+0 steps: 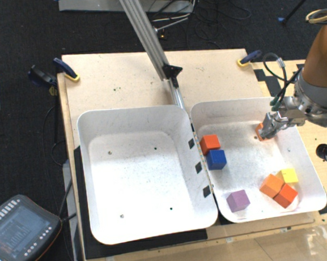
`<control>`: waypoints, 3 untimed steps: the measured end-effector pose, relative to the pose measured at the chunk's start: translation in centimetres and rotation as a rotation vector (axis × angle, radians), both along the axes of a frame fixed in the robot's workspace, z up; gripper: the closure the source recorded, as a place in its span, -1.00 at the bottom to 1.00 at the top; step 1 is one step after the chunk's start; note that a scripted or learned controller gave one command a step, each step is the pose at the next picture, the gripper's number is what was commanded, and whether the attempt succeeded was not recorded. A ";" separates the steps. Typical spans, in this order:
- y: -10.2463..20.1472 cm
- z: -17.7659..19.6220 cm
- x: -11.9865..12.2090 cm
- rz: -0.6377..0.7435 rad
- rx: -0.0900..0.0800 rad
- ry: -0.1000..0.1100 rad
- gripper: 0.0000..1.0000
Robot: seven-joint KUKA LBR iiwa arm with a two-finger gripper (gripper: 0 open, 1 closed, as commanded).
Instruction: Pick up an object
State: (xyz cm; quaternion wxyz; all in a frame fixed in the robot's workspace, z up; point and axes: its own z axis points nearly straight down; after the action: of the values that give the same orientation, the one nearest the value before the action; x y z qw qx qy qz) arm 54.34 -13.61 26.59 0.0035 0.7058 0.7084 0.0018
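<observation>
Closest in the right bin (pixel 311 196) sit a purple block (pixel 238 200), two orange blocks (pixel 279 189) and a yellow block (pixel 290 175). Farther back are a blue block (pixel 216 159) and another orange block (pixel 210 143). My gripper (pixel 267 129) hangs near the bin's back right side with something small and orange at its tip, but I cannot tell what it is or if I grip it.

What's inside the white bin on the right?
The right bin holds an orange block touching a blue block, a purple block, and orange and yellow blocks bunched together. Whatever lies under the gripper is hidden.
</observation>
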 end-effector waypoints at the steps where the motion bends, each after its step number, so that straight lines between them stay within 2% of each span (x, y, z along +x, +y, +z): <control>1: 5.5 0.2 1.7 0.004 0.003 0.005 1.00; 3: 15.8 -0.2 4.9 0.005 0.003 0.005 1.00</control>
State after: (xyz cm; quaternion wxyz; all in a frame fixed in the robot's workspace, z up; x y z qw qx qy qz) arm 59.21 2.14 26.35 0.0005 0.7042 0.7100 0.0010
